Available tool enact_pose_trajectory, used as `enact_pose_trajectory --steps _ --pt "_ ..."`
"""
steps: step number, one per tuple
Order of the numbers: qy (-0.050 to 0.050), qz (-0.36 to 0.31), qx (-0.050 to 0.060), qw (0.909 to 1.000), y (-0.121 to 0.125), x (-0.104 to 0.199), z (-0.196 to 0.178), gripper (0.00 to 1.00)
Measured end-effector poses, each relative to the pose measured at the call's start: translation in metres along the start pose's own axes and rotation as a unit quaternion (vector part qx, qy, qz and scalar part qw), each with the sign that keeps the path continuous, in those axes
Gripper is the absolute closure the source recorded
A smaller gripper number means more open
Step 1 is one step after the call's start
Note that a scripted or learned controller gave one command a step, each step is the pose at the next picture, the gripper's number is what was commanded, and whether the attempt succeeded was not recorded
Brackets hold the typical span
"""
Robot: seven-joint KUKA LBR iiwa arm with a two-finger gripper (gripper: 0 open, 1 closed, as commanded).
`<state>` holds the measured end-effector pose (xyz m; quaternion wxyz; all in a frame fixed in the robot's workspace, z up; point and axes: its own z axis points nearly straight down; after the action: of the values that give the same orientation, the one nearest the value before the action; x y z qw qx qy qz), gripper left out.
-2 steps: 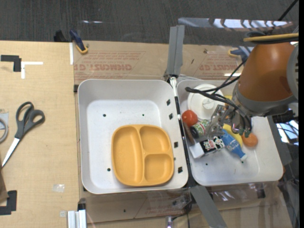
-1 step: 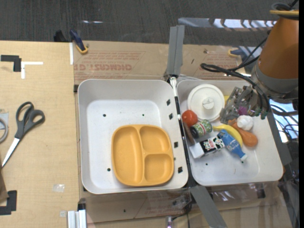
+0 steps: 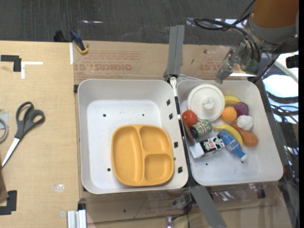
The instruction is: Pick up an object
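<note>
The right bin holds a heap of small things. A white round lid lies at its back, with a red tomato and a green can in front of it. To their right lie an orange, a purple fruit, a white bulb, a banana, a blue tube and a black and white carton. My gripper hangs above the bin's back rim, higher than the objects and touching none of them. Nothing shows in it.
The left bin holds a yellow divided plate. Scissors lie on the wooden bench at the left. A blue and yellow clip sits at the back. Cables trail behind the right bin.
</note>
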<state>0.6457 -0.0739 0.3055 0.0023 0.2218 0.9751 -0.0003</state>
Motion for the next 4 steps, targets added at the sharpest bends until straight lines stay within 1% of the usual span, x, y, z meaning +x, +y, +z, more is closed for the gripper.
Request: enact_pose_trajectory --steps 1,2,3,4 --pt "0.000 -0.123 0.000 0.9924 -0.075 -0.010 0.028 1.00" --pt "-0.002 -0.273 0.000 0.9621 -0.141 -0.049 0.033 1.00" --pt "-0.001 -0.273 0.000 0.9621 -0.141 -0.049 0.033 0.00" --pt "0.000 -0.212 0.000 0.9773 -0.148 -0.032 0.138 0.00"
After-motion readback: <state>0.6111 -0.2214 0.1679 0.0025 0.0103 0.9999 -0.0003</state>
